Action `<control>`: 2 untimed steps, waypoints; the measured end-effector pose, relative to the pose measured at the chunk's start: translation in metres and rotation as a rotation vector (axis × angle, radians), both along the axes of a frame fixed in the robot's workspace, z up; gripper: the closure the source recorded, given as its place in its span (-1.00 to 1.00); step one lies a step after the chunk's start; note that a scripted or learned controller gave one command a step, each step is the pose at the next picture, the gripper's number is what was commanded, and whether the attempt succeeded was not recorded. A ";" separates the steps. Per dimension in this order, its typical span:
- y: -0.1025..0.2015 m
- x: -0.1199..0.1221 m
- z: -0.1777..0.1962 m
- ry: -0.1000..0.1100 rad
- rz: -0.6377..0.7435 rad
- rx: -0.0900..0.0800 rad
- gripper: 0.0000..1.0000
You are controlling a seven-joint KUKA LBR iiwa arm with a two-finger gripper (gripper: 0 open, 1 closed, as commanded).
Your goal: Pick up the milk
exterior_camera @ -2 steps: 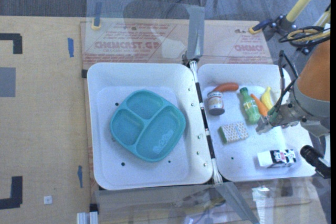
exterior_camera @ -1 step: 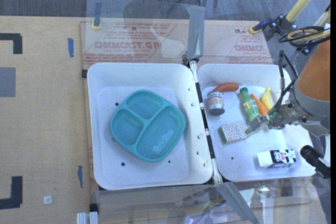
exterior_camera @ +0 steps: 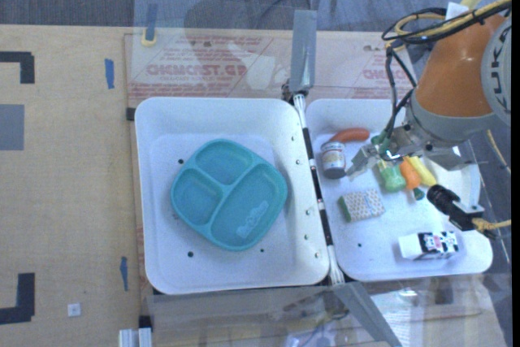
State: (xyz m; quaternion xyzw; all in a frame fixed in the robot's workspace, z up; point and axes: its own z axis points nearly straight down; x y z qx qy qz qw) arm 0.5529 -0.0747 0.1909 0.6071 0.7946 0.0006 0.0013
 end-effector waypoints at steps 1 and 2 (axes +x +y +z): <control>-0.055 -0.045 -0.102 -0.006 0.197 0.002 -1.00; -0.029 -0.005 -0.082 -0.001 0.283 -0.001 -1.00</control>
